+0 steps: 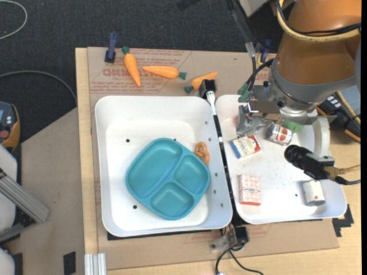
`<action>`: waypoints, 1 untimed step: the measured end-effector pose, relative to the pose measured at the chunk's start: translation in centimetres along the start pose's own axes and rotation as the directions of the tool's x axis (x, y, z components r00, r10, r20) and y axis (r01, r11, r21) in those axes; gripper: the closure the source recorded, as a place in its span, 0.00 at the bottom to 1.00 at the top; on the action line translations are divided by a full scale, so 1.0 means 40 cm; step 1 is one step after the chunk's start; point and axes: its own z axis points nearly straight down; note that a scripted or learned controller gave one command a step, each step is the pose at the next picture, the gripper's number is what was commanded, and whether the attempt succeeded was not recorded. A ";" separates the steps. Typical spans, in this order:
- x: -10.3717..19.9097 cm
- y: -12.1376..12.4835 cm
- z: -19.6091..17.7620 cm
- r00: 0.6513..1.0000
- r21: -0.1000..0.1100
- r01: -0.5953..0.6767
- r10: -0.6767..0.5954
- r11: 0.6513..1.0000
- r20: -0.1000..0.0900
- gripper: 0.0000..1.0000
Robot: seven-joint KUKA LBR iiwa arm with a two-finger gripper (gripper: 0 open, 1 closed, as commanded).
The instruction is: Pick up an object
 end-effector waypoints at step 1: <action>0.127 0.055 0.018 1.000 -0.018 0.006 -0.006 1.000 -0.003 1.00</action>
